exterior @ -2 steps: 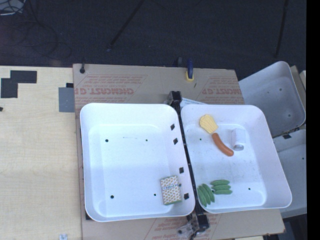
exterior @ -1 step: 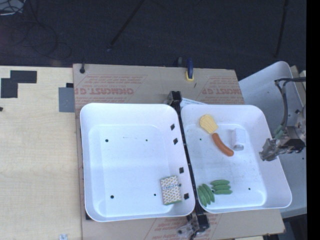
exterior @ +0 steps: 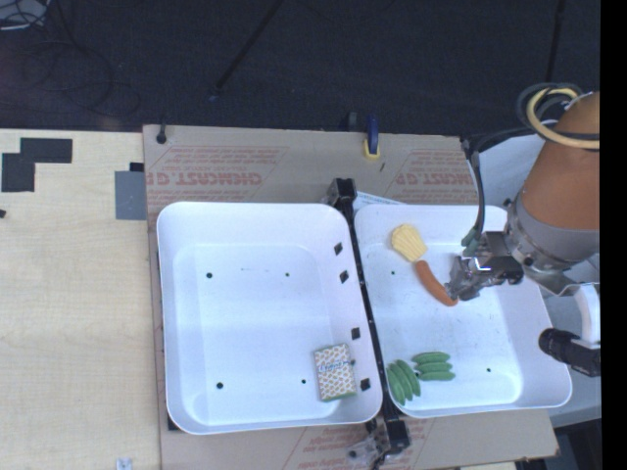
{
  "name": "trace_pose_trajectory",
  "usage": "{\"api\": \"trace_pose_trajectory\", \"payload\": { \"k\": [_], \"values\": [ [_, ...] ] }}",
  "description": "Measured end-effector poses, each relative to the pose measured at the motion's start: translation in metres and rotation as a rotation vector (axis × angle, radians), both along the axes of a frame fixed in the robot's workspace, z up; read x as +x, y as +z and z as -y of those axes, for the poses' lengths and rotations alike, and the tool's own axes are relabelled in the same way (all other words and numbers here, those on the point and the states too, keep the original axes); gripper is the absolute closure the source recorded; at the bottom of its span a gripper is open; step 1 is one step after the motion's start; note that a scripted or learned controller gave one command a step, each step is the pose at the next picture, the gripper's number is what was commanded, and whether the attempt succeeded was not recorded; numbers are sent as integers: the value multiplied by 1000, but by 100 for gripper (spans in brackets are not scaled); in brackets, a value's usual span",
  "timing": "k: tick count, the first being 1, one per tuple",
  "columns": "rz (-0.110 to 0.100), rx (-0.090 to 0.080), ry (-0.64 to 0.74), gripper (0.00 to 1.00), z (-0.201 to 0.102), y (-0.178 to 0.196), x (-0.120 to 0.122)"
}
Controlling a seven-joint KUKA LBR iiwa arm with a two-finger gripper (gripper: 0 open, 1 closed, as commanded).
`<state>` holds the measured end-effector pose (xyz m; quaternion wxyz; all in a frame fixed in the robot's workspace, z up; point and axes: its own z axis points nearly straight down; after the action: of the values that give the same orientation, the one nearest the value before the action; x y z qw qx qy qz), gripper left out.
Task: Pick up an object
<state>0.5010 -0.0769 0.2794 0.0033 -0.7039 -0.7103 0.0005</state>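
Jaws [exterior: 468, 284]: lowered into the right bin beside the orange end of the brush; whether anything is gripped cannot be told.
Right bin [exterior: 534, 380]: green pea pods [exterior: 419, 372] lie near the front wall; an orange-handled brush with a yellow head [exterior: 419, 261] lies farther back.
Left bin [exterior: 186, 302]: a small patterned packet [exterior: 335, 372] rests in the front right corner.
Surface [exterior: 69, 302]: pale wood, with brown cardboard [exterior: 245, 169] laid under both bins.
Room: dark floor is seen behind.
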Motion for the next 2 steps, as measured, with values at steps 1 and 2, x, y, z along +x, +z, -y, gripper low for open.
{"api": "trace_pose_trajectory", "payload": {
  "k": [1, 2],
  "values": [
    [9, -7, -11, 100, 52, 50, 39],
    [0, 1, 4, 100, -76, 26, 53]
  ]
}}
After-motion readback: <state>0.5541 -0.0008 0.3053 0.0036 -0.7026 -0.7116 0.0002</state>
